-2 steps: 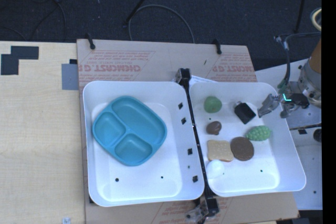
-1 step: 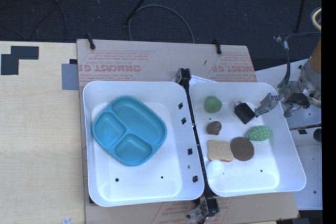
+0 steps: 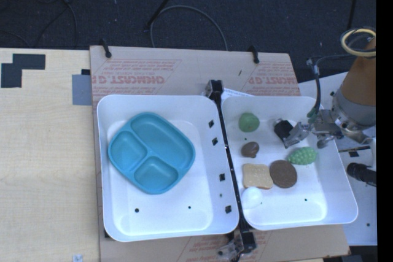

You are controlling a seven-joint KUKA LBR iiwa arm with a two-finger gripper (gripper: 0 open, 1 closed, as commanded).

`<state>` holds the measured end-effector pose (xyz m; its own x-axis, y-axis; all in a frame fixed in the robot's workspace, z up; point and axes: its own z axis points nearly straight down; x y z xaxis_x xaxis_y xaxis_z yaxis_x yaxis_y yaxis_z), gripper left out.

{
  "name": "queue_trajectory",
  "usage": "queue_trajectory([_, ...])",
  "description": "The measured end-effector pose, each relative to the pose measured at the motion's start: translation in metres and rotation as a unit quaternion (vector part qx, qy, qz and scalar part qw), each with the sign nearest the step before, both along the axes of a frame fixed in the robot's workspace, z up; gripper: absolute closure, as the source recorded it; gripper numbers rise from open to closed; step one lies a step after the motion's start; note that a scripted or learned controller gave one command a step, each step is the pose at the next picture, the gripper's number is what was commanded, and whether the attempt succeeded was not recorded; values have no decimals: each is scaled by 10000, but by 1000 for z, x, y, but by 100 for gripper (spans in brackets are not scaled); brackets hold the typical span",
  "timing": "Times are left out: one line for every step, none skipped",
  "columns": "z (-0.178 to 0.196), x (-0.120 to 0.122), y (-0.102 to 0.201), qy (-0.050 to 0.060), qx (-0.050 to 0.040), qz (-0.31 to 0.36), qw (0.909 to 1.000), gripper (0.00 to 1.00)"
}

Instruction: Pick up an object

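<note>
Arm entering from the right, wrist low over right bin (image 3: 344,205); gripper (image 3: 301,132) fingers apart, nothing between them, just above green bumpy object (image 3: 302,156). Also in right bin: green ball (image 3: 249,121), toast slice (image 3: 257,175), brown disc (image 3: 283,173). Blue divided plate (image 3: 151,152) in left bin (image 3: 116,218). Cardboard (image 3: 153,73) beneath, print mirrored, possibly "McMaster".

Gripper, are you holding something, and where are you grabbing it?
Nothing shows between the gripper's fingers. It hangs in the right bin, between a small black thing and a bumpy green thing.
</note>
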<state>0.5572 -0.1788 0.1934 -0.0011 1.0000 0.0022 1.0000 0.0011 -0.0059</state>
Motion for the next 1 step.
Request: queue_trajectory([-49, -9, -4, 2, 1, -6, 10000, 0])
